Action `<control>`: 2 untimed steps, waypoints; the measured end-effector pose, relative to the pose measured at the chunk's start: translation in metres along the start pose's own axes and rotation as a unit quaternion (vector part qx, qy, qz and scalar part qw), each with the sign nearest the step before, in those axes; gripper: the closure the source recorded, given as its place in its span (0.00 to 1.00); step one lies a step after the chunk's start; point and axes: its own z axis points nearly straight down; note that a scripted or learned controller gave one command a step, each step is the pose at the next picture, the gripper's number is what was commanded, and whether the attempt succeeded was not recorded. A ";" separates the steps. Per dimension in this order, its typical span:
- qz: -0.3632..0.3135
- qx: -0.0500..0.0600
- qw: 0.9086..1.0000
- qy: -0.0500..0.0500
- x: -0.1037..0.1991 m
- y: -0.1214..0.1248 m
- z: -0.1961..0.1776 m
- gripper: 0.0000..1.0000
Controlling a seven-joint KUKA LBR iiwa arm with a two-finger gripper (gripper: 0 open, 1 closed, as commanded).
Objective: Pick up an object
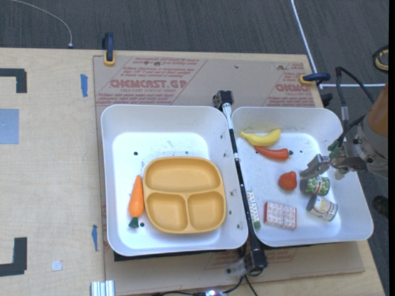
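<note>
Currently end effector (pixel 325 165) above green can (pixel 316 185) in right bin (pixel 361 227); grip state unclear; crowding neighbours risks knocked, missed grasp.

Two bins sit side by side on the bench. The left bin (pixel 111 165) holds a divided plate (pixel 184 193), with a toy carrot (pixel 136 197) just beside its left edge. In the right bin (pixel 352 227), a banana (pixel 261 137) lies at the back, a chili pepper (pixel 273 153) just in front of it. Nearer the middle sits a strawberry (pixel 287 180) — a small can (pixel 315 185) to its right, under the gripper (pixel 327 165). In front lie a small box (pixel 279 215) and, to its right, another can (pixel 323 208).
</note>
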 end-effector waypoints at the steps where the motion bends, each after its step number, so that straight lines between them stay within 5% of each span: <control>1: 0.001 0.001 1.000 0.000 0.010 0.009 0.124 0.00; 2: 0.002 -0.006 1.000 -0.003 0.032 -0.004 0.144 0.00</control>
